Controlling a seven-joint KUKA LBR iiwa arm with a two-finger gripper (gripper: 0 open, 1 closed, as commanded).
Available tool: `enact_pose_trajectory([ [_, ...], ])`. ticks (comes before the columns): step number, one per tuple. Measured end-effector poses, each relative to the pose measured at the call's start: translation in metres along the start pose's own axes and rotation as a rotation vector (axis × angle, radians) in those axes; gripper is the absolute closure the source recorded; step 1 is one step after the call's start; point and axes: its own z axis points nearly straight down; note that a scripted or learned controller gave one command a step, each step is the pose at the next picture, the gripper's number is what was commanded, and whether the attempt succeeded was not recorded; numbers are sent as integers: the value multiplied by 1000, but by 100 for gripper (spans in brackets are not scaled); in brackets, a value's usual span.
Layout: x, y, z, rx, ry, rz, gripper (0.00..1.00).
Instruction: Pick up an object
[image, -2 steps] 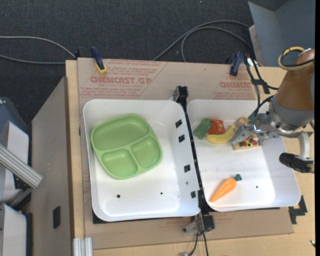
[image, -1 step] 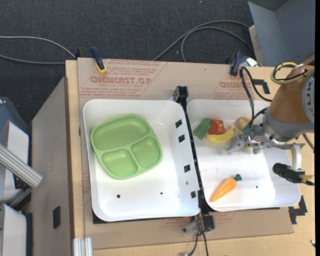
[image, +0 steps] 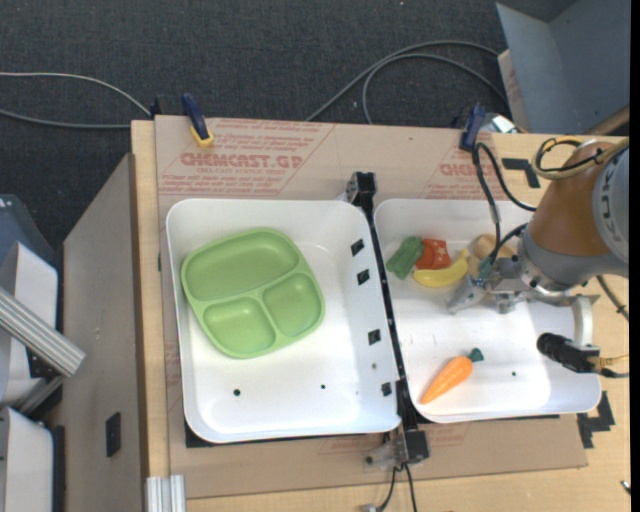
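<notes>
While positioned low over the right bin (image: 520, 400), gripper (image: 478, 290) noted just right of the banana (image: 443, 274), with metal fingers (image: 462, 296) reaching left toward the cluster of toys at the bin's far side. Cannot tell from this slanted view whether open or closed; fingertips too small and overlapped to judge. Nothing seen between the fingers, so no hold recorded. Candidate items: banana, lying beside a red piece (image: 435, 250) and a green piece (image: 404, 256), all three touching or nearly so; a carrot (image: 447, 377) lying alone near the front of the same bin, well apart from the rest. Left bin (image: 300, 410) carrying a green divided plate (image: 252, 292), not near the arm. Judged step: closing in on the banana cluster. Recommended for a sound pick: centre over one item only, align across the banana's narrow width, descend until straddling it before closing, and avoid nudging the neighbours. Risk judged: crowded grouping likely to yield a glancing or double contact. Carrot judged the easier target, being isolated.
</notes>
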Motion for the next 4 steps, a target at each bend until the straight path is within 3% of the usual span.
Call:
enact_pose_trajectory([
  [1, 0, 1, -13, -5, -1, 0, 100],
  [4, 13, -1, -150, -12, -4, -3, 100],
])
